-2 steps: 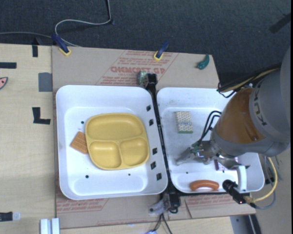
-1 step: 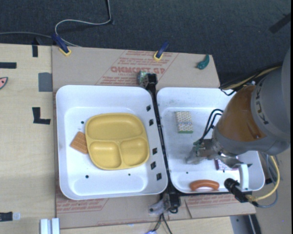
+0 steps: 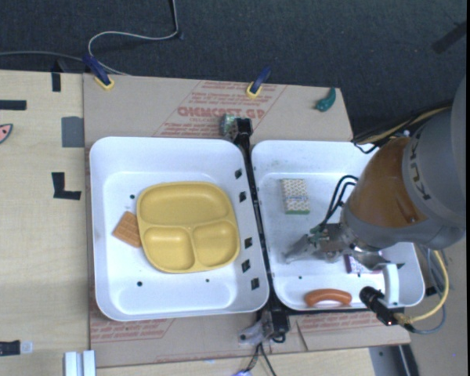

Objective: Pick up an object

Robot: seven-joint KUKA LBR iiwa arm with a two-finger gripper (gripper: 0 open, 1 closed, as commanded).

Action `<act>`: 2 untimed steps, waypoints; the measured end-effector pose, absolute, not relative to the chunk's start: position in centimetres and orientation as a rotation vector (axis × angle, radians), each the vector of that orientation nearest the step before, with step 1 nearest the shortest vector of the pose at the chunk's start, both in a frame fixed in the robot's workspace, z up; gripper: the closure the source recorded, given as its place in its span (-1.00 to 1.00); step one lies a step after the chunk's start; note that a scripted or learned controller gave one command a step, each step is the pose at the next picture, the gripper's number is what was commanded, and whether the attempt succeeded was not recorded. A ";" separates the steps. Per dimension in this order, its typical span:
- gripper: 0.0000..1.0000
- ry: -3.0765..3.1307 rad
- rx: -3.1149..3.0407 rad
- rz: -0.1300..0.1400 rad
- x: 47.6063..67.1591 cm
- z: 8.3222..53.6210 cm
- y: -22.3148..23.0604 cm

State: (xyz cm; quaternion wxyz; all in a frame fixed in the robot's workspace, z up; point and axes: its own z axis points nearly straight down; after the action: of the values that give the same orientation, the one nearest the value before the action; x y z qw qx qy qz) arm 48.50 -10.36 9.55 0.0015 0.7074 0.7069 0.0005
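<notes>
Two shallow white bins (image 3: 110, 233) side by side on cardboard-covered worktop (image 3: 188, 112). Left bin: one yellow three-compartment plastic tray (image 3: 189, 225), smooth and rounded; one tan waffle-textured square (image 3: 127, 229) tucked under its left edge. Right bin: one small speckled box (image 3: 295, 195), one orange sausage-shaped piece (image 3: 327, 297) near front wall. Pincer (image 3: 301, 249) low over right bin floor, between box and sausage; open or closed, cannot tell.

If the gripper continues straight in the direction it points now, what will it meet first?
The gripper points left and downward in the right bin. It would most likely meet the bare white bin floor first, then the divider between bins. Depth is unclear.
</notes>
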 end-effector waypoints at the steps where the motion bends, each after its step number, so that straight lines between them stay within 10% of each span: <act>1: 1.00 2.221 2.221 0.002 48.5 10.5 -10.3; 2: -1.00 2.221 2.221 0.002 48.5 10.5 -10.3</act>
State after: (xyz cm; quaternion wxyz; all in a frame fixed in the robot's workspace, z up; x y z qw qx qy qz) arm 48.49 -10.28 10.46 0.0003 0.7071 0.7071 0.0005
